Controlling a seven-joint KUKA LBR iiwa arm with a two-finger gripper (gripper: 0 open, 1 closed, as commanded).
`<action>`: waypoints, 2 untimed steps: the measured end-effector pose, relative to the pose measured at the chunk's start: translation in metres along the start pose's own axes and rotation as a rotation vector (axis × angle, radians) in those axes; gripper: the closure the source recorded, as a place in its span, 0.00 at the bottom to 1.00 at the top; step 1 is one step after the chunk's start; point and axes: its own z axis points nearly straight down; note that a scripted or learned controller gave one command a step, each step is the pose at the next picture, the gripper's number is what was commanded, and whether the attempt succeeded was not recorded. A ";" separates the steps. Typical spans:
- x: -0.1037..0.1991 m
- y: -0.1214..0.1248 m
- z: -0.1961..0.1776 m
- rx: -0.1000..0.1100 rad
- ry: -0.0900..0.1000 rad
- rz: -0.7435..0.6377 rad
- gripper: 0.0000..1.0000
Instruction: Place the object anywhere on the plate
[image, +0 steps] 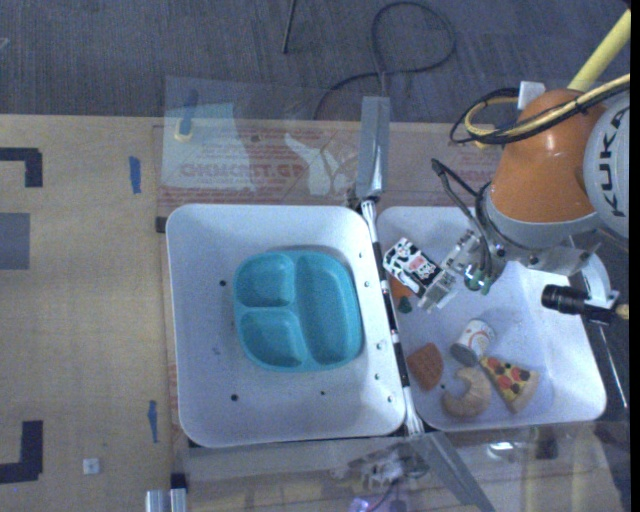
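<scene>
Overhead, the claw (452, 277) hangs over the right bin's (570, 385) upper left part, its fingers closed on a black-and-white carton (411, 265) near that bin's left wall. Across the divide, the blue plate (298, 309), split into three sections, sits in the middle of the left bin (200, 380). Along the right bin's lower edge lie a cookie (426, 365), a croissant (467, 392), a pizza slice (511, 381) and a small cup (473, 339).

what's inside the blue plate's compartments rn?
The blue plate in the left bin shows three bare compartments. Toy items sit in the right bin. Nothing covers the plate.
</scene>
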 end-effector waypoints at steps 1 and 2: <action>0.015 0.089 -0.030 -0.002 -0.002 -0.245 1.00; 0.033 0.133 0.000 0.000 0.001 -0.223 1.00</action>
